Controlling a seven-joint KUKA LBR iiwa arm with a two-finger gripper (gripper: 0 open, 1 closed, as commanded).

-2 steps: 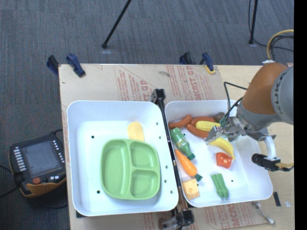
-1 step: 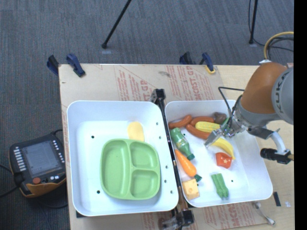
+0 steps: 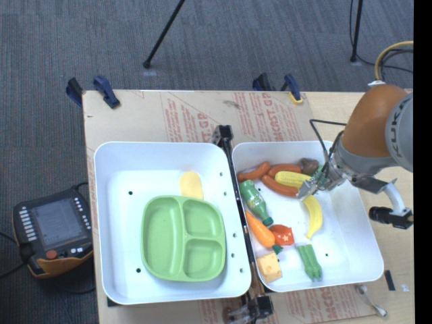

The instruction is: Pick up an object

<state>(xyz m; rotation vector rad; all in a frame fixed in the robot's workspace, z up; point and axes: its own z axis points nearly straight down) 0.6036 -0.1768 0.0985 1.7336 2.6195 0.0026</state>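
Several toy foods crowd the right bin (image 3: 351, 262), so the pick will go best if the claw drops straight onto one piece that lies clear of its neighbours. Nearest the camera lie a yellow cheese block (image 3: 270, 267) and a green vegetable (image 3: 310, 262), both well apart from the claw. A little farther sit a red tomato piece (image 3: 283, 235) and an orange carrot (image 3: 259, 229), with a green bottle (image 3: 252, 198) beyond them against the bin's left wall. The banana (image 3: 312, 214) seems the likeliest target: it lies just on the near side of the gripper (image 3: 312, 186), almost under it, with bare bin floor to its right. The corn cob (image 3: 290, 178) lies just left of the claw, among sausages (image 3: 270, 174) at the far end, a tighter spot. Whether the claw is open or closed I cannot tell; nothing can be seen held in it. In the left bin rests a green divided plate (image 3: 182, 238).
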